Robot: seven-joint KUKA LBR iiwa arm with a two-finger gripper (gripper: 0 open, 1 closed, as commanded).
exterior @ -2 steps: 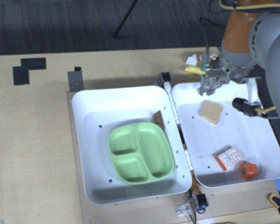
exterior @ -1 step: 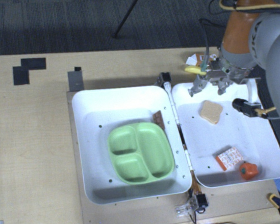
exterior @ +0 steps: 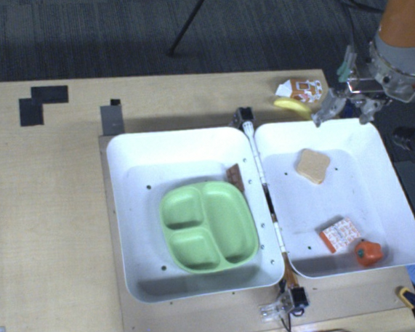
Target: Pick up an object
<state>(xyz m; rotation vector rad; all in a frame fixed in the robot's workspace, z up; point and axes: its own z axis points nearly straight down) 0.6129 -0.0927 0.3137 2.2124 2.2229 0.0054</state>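
Objects for picking lie in both bins, and none is lifted, so the whole of the task remains to be done. Furthest left, the left bin (exterior: 124,206) holds a pale green divided tray (exterior: 209,225) with three compartments, lying flat near the middle, and a small brown item (exterior: 233,174) sits just beside the tray's upper right corner, against the bin's wall. Next, the right bin (exterior: 393,202) holds a tan, bread-like slice (exterior: 313,165) in its upper half, well apart from the rest. Lower down lies a small red-and-white patterned packet (exterior: 339,234), and just beside it, at the bin's near right corner, a red-orange rounded piece (exterior: 369,252) resembling a toy vegetable. On the bench beyond the right bin's far edge lie a yellow banana-shaped item (exterior: 293,104) and a small printed packet (exterior: 304,87). Furthest right, the gripper (exterior: 348,106) hangs over the far right corner of the right bin, raised above the contents; its fingers appear spread and nothing is seen between them. In my judgement the approach to a chosen object is not yet made.
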